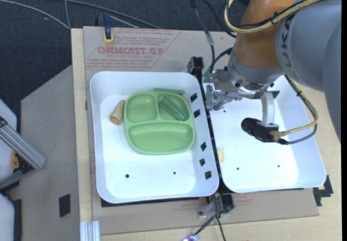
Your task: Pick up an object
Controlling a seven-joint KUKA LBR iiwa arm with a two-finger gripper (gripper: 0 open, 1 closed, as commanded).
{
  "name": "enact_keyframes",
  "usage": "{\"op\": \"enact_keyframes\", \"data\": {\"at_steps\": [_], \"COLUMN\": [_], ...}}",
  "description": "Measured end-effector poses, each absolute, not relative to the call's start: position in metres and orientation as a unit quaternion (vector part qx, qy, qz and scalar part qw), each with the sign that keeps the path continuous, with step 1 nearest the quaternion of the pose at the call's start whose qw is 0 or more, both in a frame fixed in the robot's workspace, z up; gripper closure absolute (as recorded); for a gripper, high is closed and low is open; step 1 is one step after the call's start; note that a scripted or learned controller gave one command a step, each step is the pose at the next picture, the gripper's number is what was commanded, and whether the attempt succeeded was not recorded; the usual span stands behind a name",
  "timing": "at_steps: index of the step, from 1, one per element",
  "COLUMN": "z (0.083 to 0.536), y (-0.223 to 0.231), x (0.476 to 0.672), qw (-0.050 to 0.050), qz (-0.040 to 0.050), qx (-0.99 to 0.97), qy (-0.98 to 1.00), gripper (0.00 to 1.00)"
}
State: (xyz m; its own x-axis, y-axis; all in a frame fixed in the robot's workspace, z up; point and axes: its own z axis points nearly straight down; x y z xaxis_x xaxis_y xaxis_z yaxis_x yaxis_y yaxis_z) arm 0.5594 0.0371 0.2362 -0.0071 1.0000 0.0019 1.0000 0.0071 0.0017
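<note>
- Fingers (pixel 216 93) hidden from above, apart or together: cannot tell
- Cone (pixel 116 112) well apart from fingers, beyond green plate (pixel 160 138)
- Probably light, stiff, tapered; best pinched across wide end

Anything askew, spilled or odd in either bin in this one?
Nothing broken or spilled. The tan waffle cone lies on its side beside the green divided plastic plate, not on it.

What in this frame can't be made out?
1. The gripper, camera view: mostly under the arm; whether it holds anything is unclear.
2. The right bin: its upper part is covered by the arm.
3. A yellowish speck by the bins' divide: too small to identify.
</note>
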Motion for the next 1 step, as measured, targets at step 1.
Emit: {"op": "enact_keyframes", "data": {"at_steps": [1], "z": [0.2362], "y": [0.0774], "x": [0.5811], "qw": [0.0], "qz": [-0.0015], "qx": [-0.705], "qy": [-0.709], "gripper": [1.0]}}
